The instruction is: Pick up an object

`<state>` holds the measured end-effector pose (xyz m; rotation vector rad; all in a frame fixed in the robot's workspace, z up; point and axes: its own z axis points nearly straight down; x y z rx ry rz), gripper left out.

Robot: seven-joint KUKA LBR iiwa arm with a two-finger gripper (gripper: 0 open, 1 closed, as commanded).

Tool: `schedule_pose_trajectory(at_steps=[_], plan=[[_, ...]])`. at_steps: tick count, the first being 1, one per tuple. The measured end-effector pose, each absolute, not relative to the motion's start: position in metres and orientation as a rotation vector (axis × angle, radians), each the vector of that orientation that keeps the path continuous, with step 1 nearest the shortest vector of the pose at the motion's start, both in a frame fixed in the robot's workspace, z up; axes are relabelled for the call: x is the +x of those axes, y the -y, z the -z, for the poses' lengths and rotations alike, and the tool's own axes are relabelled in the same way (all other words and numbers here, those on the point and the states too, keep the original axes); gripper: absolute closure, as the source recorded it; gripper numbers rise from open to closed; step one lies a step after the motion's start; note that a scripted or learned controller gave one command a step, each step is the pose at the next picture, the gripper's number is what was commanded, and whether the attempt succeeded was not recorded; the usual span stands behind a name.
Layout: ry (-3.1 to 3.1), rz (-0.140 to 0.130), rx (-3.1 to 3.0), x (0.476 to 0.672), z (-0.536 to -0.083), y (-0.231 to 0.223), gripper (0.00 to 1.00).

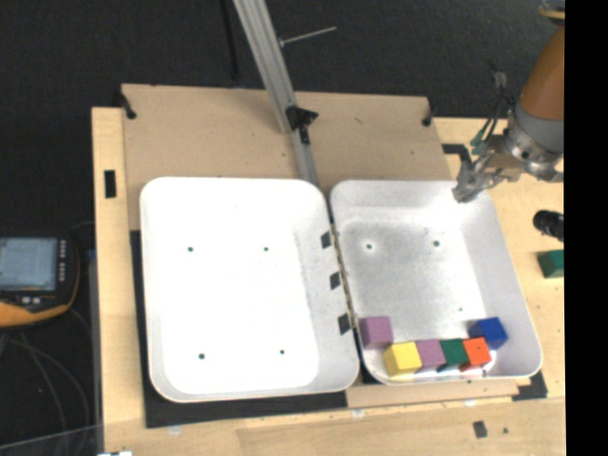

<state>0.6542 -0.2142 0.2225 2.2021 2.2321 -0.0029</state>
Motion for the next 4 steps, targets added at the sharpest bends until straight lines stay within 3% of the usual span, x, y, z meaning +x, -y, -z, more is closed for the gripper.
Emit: schedule_pose_trajectory(at_steps=[1,2,3,4], plan=[[-2.232,0.006,2.22,0.616,-0.102,0.156,1.0],[-2.225,-0.002,2.213,0.561,-0.099,0.103,1.0],[-2.215,-0.006,2.22,0.494,-0.101,0.09,1.0],[-2.232,-0.014,2.206,0.486,-0.201,-0.013,1.0]])
